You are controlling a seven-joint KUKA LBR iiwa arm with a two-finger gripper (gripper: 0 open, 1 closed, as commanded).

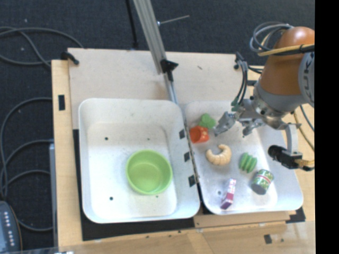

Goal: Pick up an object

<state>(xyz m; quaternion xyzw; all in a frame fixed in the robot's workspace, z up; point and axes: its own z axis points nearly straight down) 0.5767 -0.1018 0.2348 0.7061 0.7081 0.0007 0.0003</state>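
Observation:
The right bin (288, 194) holds several small objects. A small green piece (207, 121) and a red-orange piece (199, 135) lie at its left side. A tan croissant shape (219, 155) sits near the middle, with a green ridged piece (247, 162) to its right. Toward the front are a green-labelled can (261, 181) and a pink and white box (229, 193). My gripper (237, 126) hangs over the bin's back half, above and behind the croissant shape. It is open, its fingers spread, with nothing between them.
The left bin (100, 126) holds a lime green bowl (149, 172). A slanted metal post (153, 36) rises from behind the bins' shared edge. Cables (265, 36) loop around the arm at the upper right.

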